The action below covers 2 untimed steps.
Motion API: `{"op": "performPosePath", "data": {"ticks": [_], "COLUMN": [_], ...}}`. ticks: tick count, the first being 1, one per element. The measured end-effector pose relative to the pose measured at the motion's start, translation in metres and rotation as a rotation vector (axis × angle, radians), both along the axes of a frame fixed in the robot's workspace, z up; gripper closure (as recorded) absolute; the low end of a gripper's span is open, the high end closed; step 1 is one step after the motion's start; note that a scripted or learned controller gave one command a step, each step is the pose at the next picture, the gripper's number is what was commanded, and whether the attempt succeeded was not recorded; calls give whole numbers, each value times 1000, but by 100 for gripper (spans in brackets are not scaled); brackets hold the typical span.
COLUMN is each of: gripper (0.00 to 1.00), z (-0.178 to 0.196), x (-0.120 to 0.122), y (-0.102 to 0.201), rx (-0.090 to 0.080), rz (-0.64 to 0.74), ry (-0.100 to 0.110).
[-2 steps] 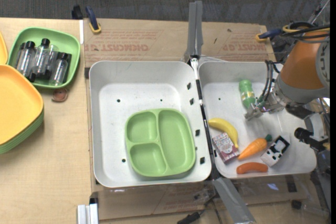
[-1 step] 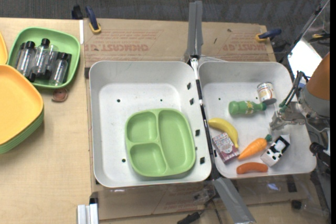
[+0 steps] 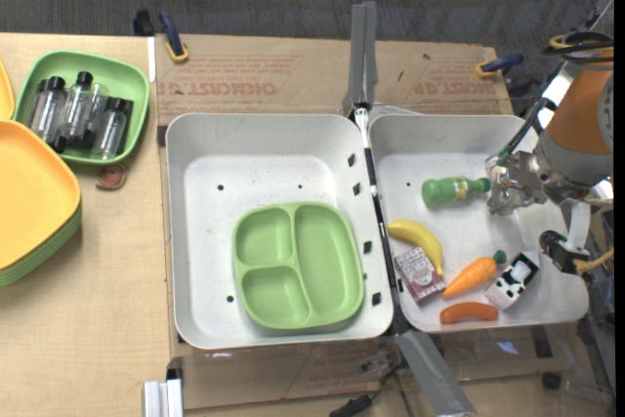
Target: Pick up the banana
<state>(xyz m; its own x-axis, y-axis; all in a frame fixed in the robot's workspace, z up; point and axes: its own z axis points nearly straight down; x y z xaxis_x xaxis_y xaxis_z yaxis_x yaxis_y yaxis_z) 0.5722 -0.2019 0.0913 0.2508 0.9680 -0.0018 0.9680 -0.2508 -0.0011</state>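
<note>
Two bins: white, side by side on the bench
Left bin [image 3: 195,210]: holds a green divided tray [image 3: 298,264]
Right bin [image 3: 439,142]: holds the rest
Banana [image 3: 418,238]: yellow, near the right bin's left wall, lying free just above a small pink packet [image 3: 418,274]
Green bottle [image 3: 451,190]: on its side, cap towards the gripper
Carrot [image 3: 471,274]: right of the packet, above a red-orange piece [image 3: 469,312]
Black-and-white toy [image 3: 513,281]: by the carrot's tip, perhaps a cow
Gripper [image 3: 508,188]: at the bottle's cap, well apart from the banana; finger spread cannot be made out
</note>
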Motion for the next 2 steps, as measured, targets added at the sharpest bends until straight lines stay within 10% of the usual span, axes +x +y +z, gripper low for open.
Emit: {"op": "performPosePath", "data": {"ticks": [2], "gripper": [100], "z": [10], "x": [67], "y": [17], "rx": [-4], "rz": [-635], "ry": [23]}}
